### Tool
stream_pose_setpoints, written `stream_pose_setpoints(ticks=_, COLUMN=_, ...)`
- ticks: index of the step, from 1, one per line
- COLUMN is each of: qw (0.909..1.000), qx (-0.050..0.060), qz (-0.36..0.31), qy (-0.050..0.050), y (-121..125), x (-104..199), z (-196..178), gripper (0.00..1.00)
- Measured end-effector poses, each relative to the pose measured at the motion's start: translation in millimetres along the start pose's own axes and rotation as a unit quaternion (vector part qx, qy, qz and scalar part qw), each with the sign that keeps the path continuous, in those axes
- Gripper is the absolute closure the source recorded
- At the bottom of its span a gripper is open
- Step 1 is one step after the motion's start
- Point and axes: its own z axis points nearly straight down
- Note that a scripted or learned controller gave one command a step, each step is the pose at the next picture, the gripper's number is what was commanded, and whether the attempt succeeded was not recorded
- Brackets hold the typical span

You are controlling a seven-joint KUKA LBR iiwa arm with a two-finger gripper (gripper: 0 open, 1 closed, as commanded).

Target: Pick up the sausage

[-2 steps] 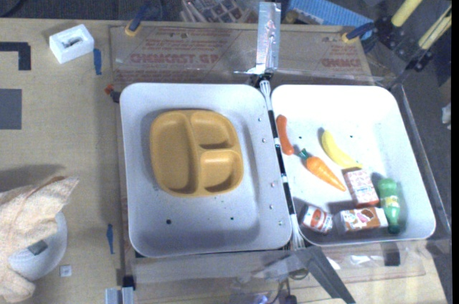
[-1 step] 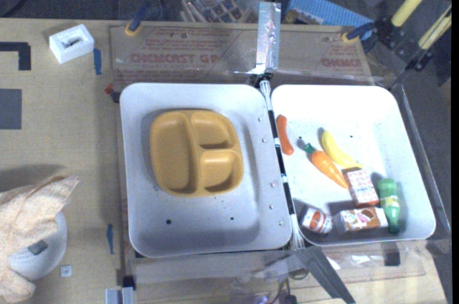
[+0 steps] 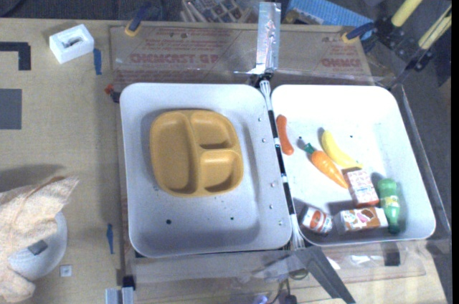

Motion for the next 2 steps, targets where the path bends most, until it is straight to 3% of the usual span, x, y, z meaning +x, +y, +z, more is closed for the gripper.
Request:
stream_pose_setpoints(ticks=1, qw=0.9802, qx=-0.004, qz=-0.198, qy=0.001, y=11.4, x=14.7, z=0.2, gripper=1.0)
stream_pose_setpoints(ticks=2, qw=0.9708, qx=-0.005, qz=-0.24, qy=0.001, y=18.6, x=22.1, z=0.2, gripper=1.0)
